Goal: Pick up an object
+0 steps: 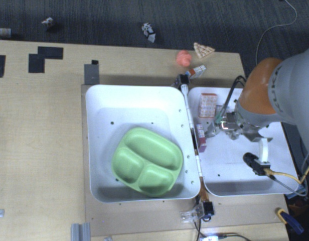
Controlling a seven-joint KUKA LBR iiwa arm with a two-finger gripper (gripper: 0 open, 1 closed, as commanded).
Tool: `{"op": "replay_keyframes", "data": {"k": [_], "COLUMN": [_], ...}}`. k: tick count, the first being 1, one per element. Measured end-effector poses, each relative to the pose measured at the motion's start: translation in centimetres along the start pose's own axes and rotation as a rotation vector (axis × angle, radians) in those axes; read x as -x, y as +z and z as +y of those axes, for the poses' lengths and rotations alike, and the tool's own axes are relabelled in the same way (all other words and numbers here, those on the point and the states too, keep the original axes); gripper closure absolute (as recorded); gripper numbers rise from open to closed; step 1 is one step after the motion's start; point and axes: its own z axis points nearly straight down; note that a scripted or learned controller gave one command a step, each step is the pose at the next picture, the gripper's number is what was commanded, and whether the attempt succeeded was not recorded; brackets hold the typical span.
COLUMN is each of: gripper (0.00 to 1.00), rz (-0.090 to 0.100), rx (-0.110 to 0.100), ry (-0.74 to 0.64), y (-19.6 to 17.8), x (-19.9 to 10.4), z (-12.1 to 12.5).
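Showing the grey arm's gripper (220, 125), jaws' state not discernible, low over the right white bin (280, 182) near a small pale printed carton (207, 105) at its far left: probably light, stiff, best pinched across its narrow sides.

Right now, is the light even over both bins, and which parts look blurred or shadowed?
Camera view: light soft and fairly even; the left bin shows grey shading along its lower wall beside the green tray; the arm looks soft-edged; the small items in the right bin are too blurred to identify.
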Motion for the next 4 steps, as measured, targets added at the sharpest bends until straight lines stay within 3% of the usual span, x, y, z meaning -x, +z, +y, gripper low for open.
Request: {"op": "replay_keyframes", "data": {"k": [1, 2, 3, 4], "gripper": [1.0, 1.0, 0.0, 0.0], "rz": [-0.001, 0.0, 0.0, -0.001], "rx": [0.006, 0.0, -0.004, 0.004], "ry": [-0.003, -0.002, -0.002, -0.001], "y": [-1.2, -10.0, -9.8, -1.1], "x": [0.0, -2.2, -2.1, -0.3], "z": [0.2, 8.6, 8.5, 6.9]}}
